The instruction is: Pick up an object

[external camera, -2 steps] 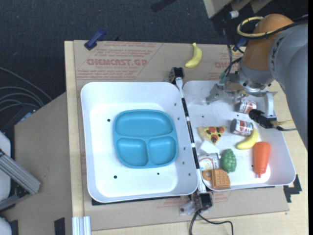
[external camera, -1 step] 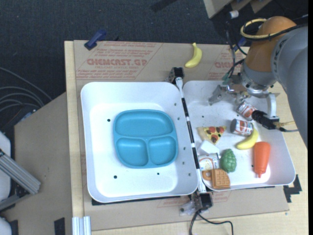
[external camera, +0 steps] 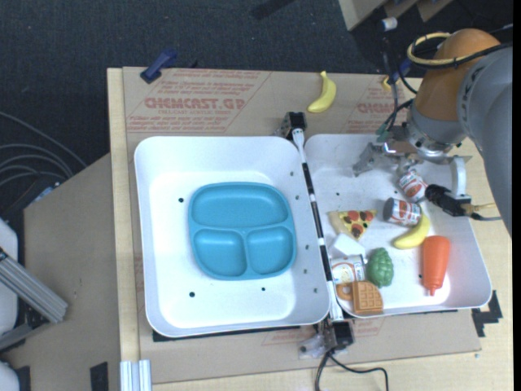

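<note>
The gripper (external camera: 399, 157) hangs over the back of the right bin (external camera: 472, 287); its state I cannot tell, and nothing shows held in it. The nearest pickable thing looks to be a small can (external camera: 412, 186), just in front of the gripper toward the bin's near side, lying tilted. A second can (external camera: 402, 211), a banana (external camera: 413, 233) and a carrot (external camera: 435, 264) lie further forward. The arm (external camera: 456, 80) reaches in from the right, wrist pointing steeply down.
</note>
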Motion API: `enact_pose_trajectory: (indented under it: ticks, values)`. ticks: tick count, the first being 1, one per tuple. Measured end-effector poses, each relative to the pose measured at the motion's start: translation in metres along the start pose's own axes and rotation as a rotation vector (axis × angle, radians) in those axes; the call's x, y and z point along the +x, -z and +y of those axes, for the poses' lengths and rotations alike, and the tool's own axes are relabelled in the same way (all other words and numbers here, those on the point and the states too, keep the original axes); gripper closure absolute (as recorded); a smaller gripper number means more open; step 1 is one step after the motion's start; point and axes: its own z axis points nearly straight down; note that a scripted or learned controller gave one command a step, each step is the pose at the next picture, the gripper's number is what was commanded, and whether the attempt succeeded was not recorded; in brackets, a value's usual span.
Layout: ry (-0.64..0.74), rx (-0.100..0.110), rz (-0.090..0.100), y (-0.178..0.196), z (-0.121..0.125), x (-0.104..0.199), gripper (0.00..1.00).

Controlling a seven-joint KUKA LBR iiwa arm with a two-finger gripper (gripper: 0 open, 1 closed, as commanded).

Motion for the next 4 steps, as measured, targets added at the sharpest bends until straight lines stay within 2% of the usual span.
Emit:
enact_pose_trajectory:
  ticks: [3,4]
  values:
    - [0.0,0.0,-0.001,0.0,0.0,-0.035,0.0]
    - [0.001,-0.003,-0.002,0.011,0.001,-0.034,1.0]
